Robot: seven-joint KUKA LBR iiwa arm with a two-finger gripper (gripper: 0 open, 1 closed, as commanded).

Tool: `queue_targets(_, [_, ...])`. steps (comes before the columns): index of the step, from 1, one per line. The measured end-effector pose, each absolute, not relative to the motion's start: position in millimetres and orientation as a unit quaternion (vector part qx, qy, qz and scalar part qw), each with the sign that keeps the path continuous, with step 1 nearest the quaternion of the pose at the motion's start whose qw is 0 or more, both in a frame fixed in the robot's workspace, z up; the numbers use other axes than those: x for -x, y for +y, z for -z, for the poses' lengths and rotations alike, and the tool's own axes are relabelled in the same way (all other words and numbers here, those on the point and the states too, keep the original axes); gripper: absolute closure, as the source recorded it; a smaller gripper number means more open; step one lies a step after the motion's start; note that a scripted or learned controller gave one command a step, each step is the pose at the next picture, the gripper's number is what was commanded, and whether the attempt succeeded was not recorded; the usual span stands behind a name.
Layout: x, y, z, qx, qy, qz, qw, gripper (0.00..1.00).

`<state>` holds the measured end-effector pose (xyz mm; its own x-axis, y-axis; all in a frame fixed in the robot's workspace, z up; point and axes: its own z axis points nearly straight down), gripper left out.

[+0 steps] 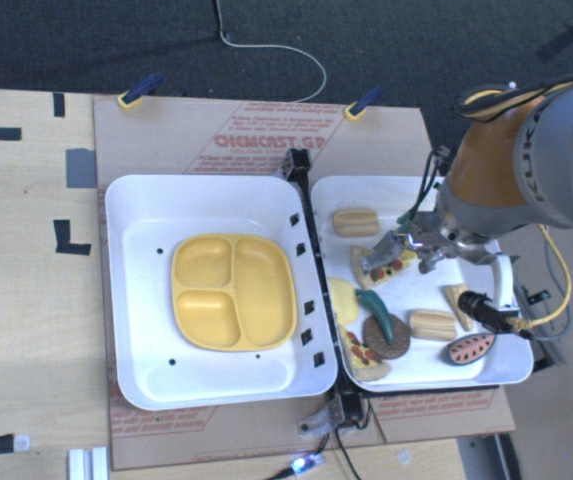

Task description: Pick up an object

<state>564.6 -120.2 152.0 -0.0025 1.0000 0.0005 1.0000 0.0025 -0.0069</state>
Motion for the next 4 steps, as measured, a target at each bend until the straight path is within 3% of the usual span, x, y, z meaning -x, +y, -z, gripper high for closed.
queue_targets(2, [-562.8, -114, -84, 0.707, -0.708, -0.0008, 0.0, 0.0])
queue_targets(3, [-564.3, -113, -97, 0.707, -0.708, 0.0013, -0.001, 1.0])
queue_targets(4, [-571.4, -121, -147, 0.707, -0.707, 0.0005, -0.001, 1.0])
